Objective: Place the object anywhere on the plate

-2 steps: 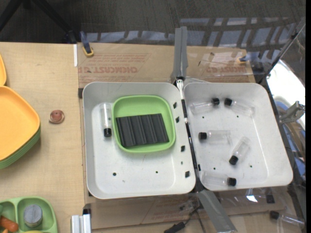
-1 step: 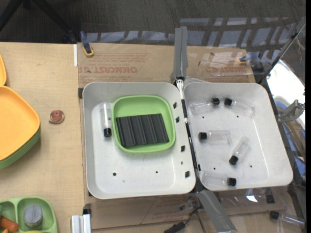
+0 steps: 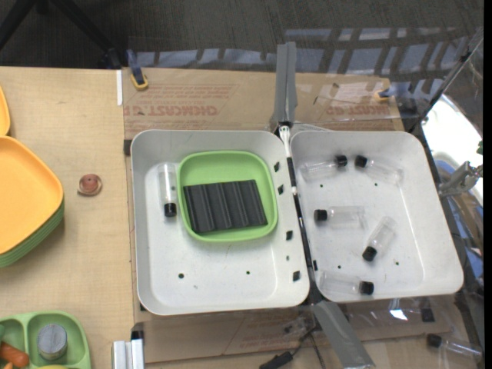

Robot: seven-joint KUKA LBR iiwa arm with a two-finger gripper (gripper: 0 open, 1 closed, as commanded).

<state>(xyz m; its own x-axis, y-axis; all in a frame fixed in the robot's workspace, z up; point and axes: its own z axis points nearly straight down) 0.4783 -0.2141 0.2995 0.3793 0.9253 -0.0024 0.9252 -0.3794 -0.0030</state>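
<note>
Clear plastic vial with a black cap [image 3: 167, 191] lies flat in the shallow white left bin [image 3: 215, 275], lengthwise just beside the left rim of the green square plate [image 3: 225, 165]. It is likely the object to place, and it is not yet on the plate. A dark ribbed mat [image 3: 224, 205] covers the plate's floor. Several similar black-capped vials [image 3: 377, 241] lie scattered in the white right bin [image 3: 415, 198], probably spare stock. The gripper's state I cannot tell.
</note>
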